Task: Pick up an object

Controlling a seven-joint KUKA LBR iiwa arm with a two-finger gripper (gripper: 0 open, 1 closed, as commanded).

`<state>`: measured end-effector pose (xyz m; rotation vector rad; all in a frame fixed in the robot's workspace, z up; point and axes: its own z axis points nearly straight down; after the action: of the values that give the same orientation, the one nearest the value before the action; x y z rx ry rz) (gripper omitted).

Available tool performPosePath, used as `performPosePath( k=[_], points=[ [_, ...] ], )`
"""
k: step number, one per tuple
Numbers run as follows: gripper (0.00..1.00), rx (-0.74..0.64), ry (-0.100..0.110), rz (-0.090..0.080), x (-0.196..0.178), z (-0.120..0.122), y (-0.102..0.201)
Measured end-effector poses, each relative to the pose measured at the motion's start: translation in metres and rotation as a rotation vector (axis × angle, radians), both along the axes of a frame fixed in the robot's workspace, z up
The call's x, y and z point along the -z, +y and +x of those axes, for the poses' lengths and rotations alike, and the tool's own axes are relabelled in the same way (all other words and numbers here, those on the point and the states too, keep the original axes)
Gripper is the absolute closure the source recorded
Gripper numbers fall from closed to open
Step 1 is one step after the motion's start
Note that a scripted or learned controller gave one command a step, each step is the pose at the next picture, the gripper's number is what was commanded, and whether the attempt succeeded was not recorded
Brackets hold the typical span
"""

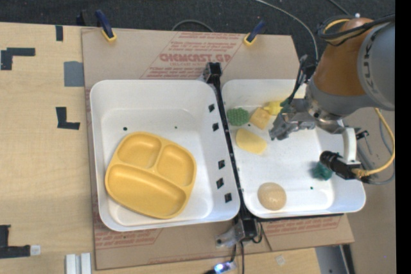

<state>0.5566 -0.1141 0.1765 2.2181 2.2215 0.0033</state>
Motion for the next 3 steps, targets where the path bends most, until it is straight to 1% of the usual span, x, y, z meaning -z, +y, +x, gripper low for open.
performPosePath(
  k=[1, 2, 3],
  points=[
    [1.00, -0.001, -0.002, -0.001, -0.058, 0.010, 0.004],
    [1.00, 0.000, -0.001, -0.001, -0.109, 0.011, 0.004],
    [1.00, -0.003, 0.004, 0.001, -0.100, 0.013, 0.050]
  ],
)
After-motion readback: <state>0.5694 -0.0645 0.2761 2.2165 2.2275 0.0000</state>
